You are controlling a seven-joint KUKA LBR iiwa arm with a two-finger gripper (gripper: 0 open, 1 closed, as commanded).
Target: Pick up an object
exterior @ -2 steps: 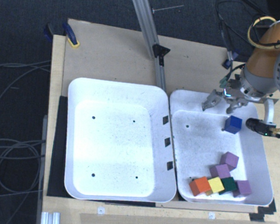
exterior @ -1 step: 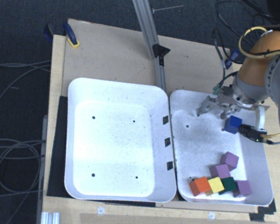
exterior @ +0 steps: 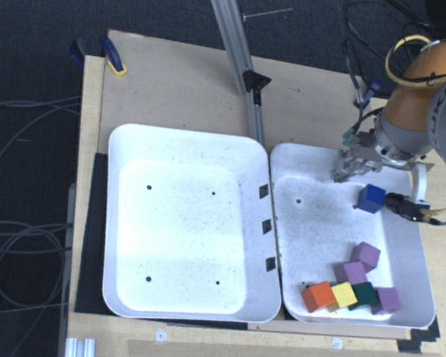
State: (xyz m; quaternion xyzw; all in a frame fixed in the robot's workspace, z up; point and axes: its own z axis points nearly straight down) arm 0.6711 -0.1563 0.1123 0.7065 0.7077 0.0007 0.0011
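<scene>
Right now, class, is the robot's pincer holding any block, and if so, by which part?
Nothing is seen held. The pincer is over the right bin near its far edge, with the blue block lying apart beside it.

No legible text, label, brand, number or sign anywhere on the bench.
</scene>
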